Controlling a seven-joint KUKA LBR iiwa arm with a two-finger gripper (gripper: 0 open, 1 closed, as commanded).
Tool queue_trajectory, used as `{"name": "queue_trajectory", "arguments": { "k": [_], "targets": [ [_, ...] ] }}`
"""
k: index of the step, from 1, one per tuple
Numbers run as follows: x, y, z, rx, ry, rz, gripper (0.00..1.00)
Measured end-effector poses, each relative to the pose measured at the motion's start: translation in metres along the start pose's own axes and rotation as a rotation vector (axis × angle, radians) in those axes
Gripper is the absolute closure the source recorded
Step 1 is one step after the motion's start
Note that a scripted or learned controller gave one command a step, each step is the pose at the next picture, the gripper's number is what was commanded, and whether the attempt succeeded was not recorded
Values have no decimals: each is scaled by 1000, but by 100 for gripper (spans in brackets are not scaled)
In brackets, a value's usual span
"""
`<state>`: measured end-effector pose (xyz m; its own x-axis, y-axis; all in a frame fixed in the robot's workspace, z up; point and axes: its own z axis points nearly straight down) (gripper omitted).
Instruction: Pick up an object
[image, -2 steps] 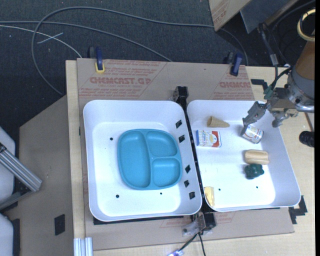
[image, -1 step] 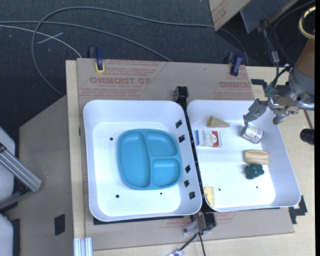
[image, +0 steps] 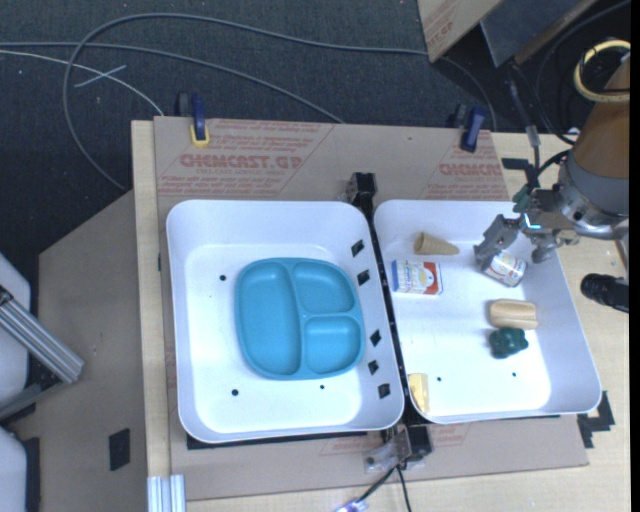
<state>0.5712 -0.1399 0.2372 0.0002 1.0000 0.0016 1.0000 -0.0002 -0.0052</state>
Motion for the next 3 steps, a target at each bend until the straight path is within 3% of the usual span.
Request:
{"name": "queue_trajectory", "arguments": {
  "k": [2,3],
  "targets": [
    [-5,3,97,0,0,0,0],
    [-5,5,83,-6,-1,0,100]
  ]
}}
